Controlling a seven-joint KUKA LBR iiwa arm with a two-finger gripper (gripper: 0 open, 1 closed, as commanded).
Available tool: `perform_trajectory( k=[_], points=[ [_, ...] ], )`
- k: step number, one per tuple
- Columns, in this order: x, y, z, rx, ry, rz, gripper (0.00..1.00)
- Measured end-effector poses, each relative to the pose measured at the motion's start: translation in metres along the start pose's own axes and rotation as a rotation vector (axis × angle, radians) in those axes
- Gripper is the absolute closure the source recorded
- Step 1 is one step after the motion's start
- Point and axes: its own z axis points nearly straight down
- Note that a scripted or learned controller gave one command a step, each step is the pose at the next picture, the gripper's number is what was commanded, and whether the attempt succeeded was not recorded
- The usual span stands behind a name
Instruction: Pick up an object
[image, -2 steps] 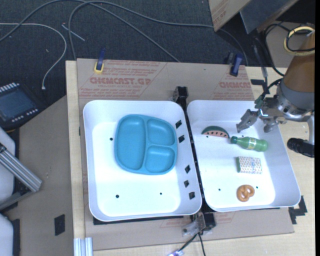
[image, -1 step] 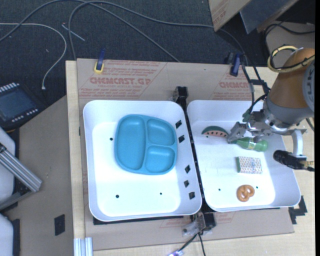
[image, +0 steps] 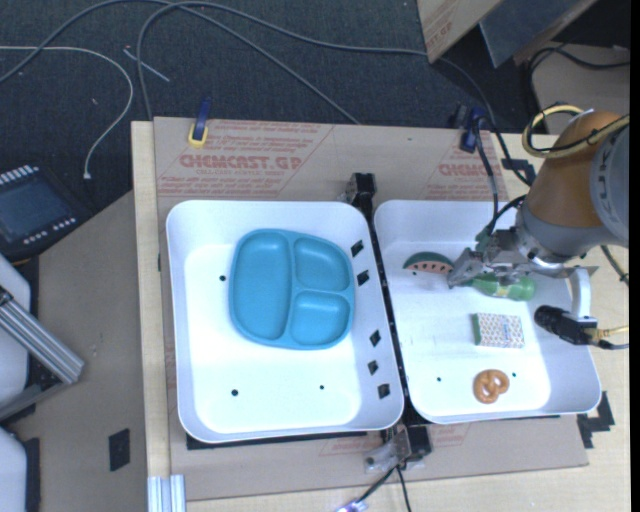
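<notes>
In the right bin (image: 440, 395), a pretzel (image: 490, 384) lies near the front edge, a patterned square (image: 498, 329) behind it. Farther back, the gripper (image: 478, 268) sits low over a green object (image: 505, 288) lying left-right; finger state unclear. A watermelon slice (image: 427, 264) lies left.

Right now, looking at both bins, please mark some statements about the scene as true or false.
1. The blue divided plate lies in the left bin. True.
2. The pretzel lies in the left bin. False: it is in the right bin.
3. The claw is over the right bin. True.
4. The watermelon slice rests on the blue divided plate. False: it lies in the right bin.
5. The patterned square lies between the green object and the pretzel. True.
</notes>
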Motion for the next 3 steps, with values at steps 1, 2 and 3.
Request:
perform_trajectory(
  k=[1, 2, 3],
  points=[
    [0.001, -0.001, -0.008, 0.004, 0.002, 0.0, 1.0],
    [0.0, 0.002, -0.051, 0.012, 0.004, -0.001, 1.0],
    [0.008, 0.008, -0.112, 0.01, 0.004, -0.002, 1.0]
  ],
)
